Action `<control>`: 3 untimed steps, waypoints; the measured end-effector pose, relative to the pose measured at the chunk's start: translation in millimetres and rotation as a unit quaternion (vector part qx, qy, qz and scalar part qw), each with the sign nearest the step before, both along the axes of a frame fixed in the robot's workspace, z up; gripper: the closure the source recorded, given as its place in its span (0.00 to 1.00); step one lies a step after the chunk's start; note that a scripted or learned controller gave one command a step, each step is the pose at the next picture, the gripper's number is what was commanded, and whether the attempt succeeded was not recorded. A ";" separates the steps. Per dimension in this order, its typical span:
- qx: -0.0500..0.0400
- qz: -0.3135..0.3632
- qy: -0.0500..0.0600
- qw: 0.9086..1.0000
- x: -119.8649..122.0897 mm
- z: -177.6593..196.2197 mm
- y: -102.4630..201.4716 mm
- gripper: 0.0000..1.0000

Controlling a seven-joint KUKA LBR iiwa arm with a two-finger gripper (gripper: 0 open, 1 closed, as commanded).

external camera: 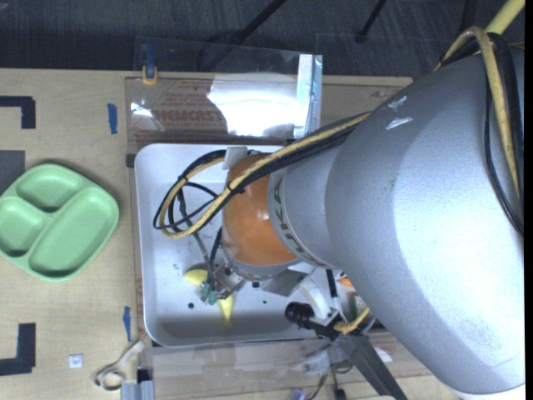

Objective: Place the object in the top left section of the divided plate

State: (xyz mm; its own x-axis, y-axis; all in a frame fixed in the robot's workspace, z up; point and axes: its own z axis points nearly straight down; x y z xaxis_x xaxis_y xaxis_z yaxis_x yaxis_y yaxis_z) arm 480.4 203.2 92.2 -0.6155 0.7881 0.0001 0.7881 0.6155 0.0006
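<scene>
Arm [416, 223]: grey, huge in frame, reached in from the right over the white bin, orange band above the wrist.
Bin [154, 223]: white, shallow, centre of bench; black and yellow cables looped over it.
Divided plate [57, 221]: green, three sections, sat on the bench left of the bin, well apart from the gripper.
Gripper [218, 290]: low in the bin, mostly hidden under the wrist; couldn't tell if it gripped anything.
Object [226, 308]: yellow, possibly two pieces, on the bin floor right at the gripper tip.
</scene>
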 end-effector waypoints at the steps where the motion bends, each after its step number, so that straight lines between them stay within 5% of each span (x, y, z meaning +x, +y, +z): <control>1: -0.001 -0.030 0.002 1.000 24.8 89.1 -126.9 1.00; 2: 0.000 -0.084 0.000 0.997 2.0 -1.1 -57.0 1.00; 3: -0.001 -0.066 0.002 0.998 1.5 134.2 -89.2 1.00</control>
State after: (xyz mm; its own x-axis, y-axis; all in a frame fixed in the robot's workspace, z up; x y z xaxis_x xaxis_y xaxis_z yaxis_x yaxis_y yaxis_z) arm 482.0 113.9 226.4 -0.5057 0.8627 0.0000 0.8627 0.5057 -0.0036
